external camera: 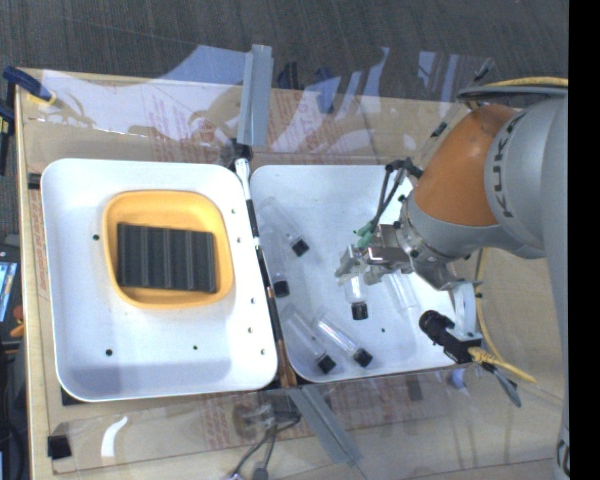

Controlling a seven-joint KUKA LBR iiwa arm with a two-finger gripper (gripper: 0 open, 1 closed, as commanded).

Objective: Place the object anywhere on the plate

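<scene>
A yellow plate (165, 213) with a dark ridged middle lies in the left bin (80, 348). In the right bin (320, 193) lie several small black pieces, such as one (299, 247) near the left wall, one (359, 311) in the middle and one (325, 364) by the front wall. Clear tubes (328, 332) lie among them. My gripper (360, 266) hangs low over the middle of the right bin, just above the middle black piece and apart from the plate. I see nothing held in it.
The grey arm with its orange band (460, 183) covers the right bin's right side. A black part (435, 326) sticks out below the wrist. A raised divider (255, 258) separates the two bins. A clear sheet borders the bench's far edge.
</scene>
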